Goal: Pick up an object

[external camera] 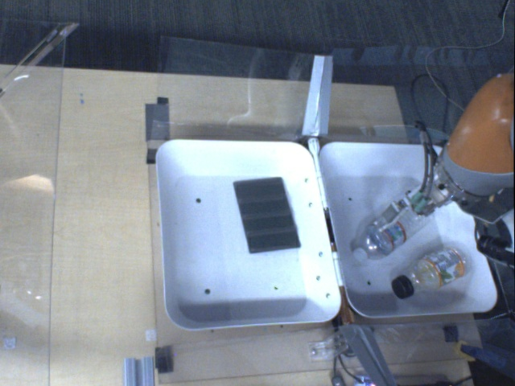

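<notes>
Clear plastic: both candidates are small see-through bottles lying on their sides in the right bin (346, 167), so slippery and round, they'll roll if nudged.
Upper bottle (388, 233): middle of the right bin, neck aimed up-right toward the arm, label band around its belly.
Lower bottle (430, 272): lower right of the same bin, black cap pointing left, yellowish label, close to the front wall.
Pincer (425, 199): sits right at the neck end of the upper bottle; can't tell if it's spread or closed, and I wouldn't call it a hold.
How I'd do it: pinch across the narrow body, not along it, and come down straight so the bottle can't squirt out sideways.
Left bin (173, 240): holds a flat dark ribbed slab (266, 214), matte rectangle, too low to pinch easily.
Counter (88, 215): pale wood grain, with clear panels around it.
</notes>
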Available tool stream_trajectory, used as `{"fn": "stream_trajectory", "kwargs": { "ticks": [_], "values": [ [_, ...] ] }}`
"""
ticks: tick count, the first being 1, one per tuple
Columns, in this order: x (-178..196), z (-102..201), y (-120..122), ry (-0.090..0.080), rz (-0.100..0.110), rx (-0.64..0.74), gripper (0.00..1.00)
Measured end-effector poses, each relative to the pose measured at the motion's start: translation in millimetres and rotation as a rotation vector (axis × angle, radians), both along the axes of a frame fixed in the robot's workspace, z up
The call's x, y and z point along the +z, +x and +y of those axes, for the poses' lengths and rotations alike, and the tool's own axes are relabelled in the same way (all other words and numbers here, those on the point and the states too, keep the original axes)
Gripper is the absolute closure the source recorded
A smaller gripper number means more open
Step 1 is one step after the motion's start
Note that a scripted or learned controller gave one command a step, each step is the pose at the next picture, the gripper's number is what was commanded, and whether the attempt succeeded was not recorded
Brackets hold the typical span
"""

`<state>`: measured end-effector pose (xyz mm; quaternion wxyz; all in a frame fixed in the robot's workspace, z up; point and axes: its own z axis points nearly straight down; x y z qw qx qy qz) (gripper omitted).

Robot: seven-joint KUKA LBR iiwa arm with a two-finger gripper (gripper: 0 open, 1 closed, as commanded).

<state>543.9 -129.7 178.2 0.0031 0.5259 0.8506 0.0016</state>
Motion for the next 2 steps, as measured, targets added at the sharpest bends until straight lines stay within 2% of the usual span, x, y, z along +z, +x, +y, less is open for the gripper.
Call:
{"fn": "stream_trajectory", "kwargs": {
  "ticks": [1, 2],
  "values": [
    [-82, 13, 16, 0.001, 0.002, -0.003, 0.00],
    [-90, 30, 54, 0.003, -0.005, -0.361, 0.00]
  ]
}}
